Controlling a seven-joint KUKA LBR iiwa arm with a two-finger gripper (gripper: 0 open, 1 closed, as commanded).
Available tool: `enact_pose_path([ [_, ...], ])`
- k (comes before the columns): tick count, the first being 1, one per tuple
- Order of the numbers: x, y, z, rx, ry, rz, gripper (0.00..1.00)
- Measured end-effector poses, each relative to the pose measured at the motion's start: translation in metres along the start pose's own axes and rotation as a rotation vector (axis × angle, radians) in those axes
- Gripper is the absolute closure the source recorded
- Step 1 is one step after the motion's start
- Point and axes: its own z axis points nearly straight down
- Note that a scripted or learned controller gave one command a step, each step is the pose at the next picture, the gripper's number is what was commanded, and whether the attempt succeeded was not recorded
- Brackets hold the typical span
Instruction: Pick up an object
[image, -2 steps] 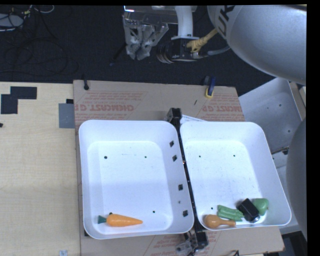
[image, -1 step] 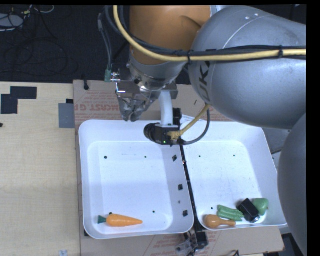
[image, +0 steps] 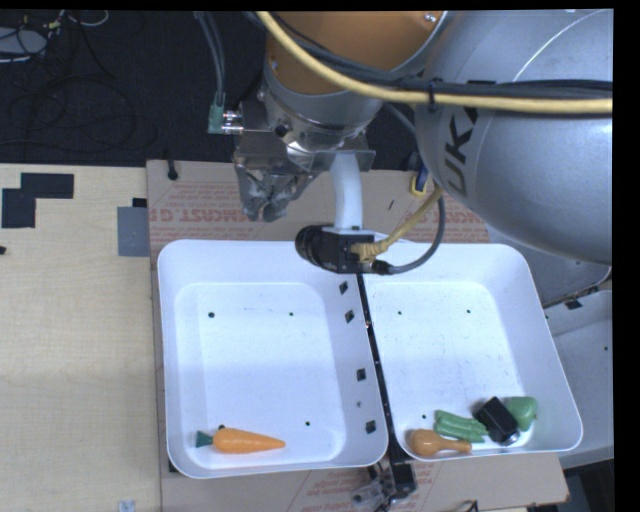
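over the far rim of the left bin (image: 260, 360), the gripper (image: 266, 200) is hanging above a sheet of brown cardboard (image: 200, 212) that is lying under both bins on the pale wooden bench (image: 70, 340). it is looking dark and blurred, so i cannot tell whether it is open or closed, and it is sitting well apart from every loose object. an orange carrot (image: 240, 440) is lying flat in the near left corner of the left bin, its green end pointing left. the right bin (image: 450, 350) is holding a small cluster in its near right corner: a tan pear-shaped piece (image: 438, 443) nearest, a green pod (image: 460, 426) just beside it, a black block (image: 497, 420) tilting against the pod, and a rounded green piece (image: 522, 408) touching the block on the right.
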Motion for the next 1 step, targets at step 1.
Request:
enact_pose_path([
  [1, -0.0001, -0.0629, -0.0687, -0.001, 0.001, -0.001, 1.00],
])
